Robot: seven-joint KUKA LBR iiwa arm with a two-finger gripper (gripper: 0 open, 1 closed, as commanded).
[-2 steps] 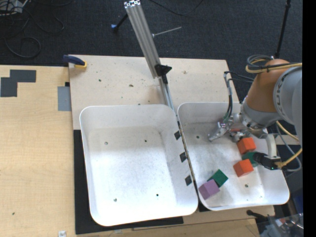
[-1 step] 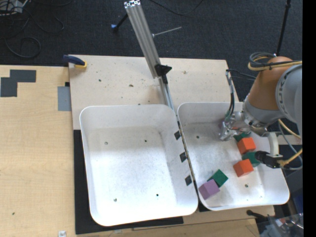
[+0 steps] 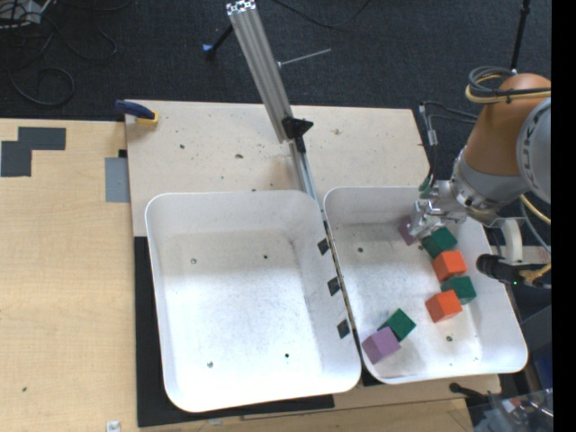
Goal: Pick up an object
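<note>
The claw [image 3: 430, 212] is seen low in the right bin [image 3: 504, 360], near its far right corner. A purple block [image 3: 409, 232] lies just beside it, toward the left and slightly nearer the camera, partly hidden; a green block [image 3: 440, 241] lies just below it. Whether the claw is spread or pressed together cannot be told. Nothing is seen pinched. A short shift leftward seems called for.
</note>
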